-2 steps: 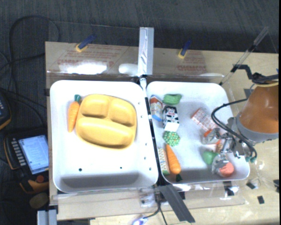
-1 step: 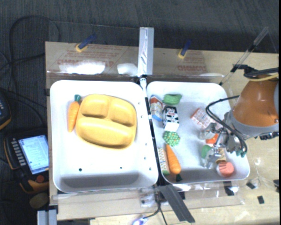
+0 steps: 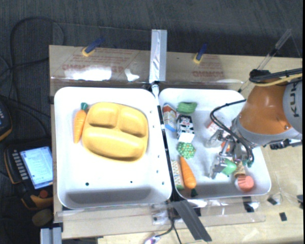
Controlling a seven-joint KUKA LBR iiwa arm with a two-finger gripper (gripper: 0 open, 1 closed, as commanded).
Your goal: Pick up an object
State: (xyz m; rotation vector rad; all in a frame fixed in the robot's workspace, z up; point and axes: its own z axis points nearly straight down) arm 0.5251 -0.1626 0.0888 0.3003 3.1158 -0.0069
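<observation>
Pincer (image 3: 224, 162) low in the right bin (image 3: 259, 187), near its front right corner, directly over a green piece (image 3: 227, 169). Cannot tell whether it is released or clenched; metal parts and cables blur together there. Green piece lies on the bin floor, just beside a pink lump (image 3: 245, 182).

Risks, as judged: the green piece sits close to the pink lump, so a closing grip may nudge one against the other or catch both. A carrot (image 3: 187, 172) lies well apart to the left, likely safe.
</observation>
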